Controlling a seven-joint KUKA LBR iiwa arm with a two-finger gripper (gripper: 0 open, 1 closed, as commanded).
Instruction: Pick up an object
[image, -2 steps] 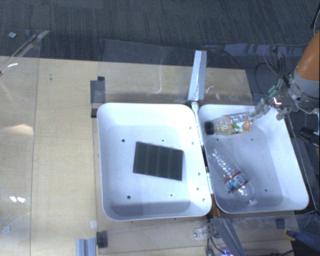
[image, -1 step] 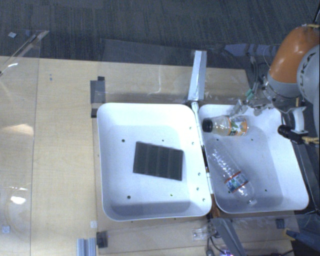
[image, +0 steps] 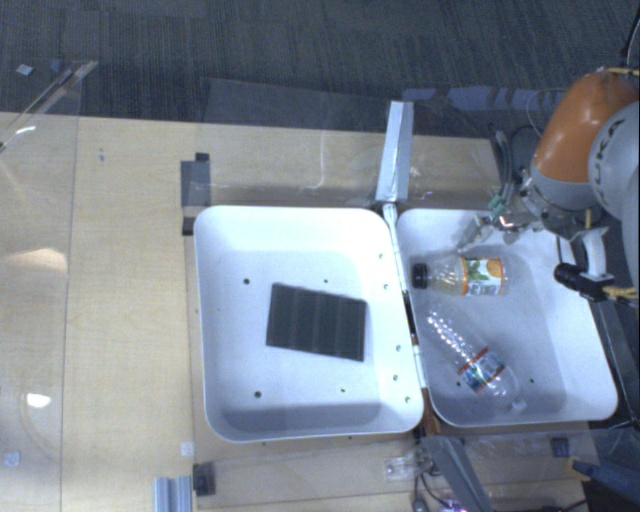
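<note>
A wooden worktop (image: 110, 330) carries two shallow white bins side by side, seen from above at a slant. The left bin (image: 225, 400) holds a dark ribbed rectangular pad (image: 317, 322) lying flat near its middle. The right bin (image: 580, 395) holds two clear plastic bottles — one with a black cap and an orange-and-green label (image: 462, 276) lying on its side near the bin's far edge, and a crumpled one with a red-and-blue label (image: 472, 362) lying nearer the front. The grey arm with its orange band (image: 578, 125) reaches in from the right. Its gripper (image: 492, 224) hangs over the right bin's far edge, just beyond the labelled bottle; I cannot tell how it is set.
</note>
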